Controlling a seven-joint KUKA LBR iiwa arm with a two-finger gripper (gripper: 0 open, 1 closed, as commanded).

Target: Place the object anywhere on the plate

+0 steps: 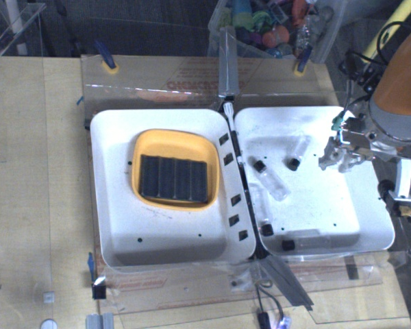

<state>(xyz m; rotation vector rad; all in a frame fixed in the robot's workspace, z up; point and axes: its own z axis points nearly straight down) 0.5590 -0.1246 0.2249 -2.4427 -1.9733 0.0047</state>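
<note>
The arm (397,81) is running off the right edge, most of it cut away. The pincer (341,155) is blurring into grey metal, its state unreadable. Clear plastic pieces (279,184) at centre right are melting into the white bin (370,225), outlines uncertain.

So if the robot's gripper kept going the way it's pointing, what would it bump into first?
The gripper points left and downward over the right bin. Likely the small clear bottle with a black cap comes first, though height above the bin is hard to judge.

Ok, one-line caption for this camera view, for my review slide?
Gripper hovers over right bin holding clear bottles; yellow plate with dark block sits in left bin.
</note>
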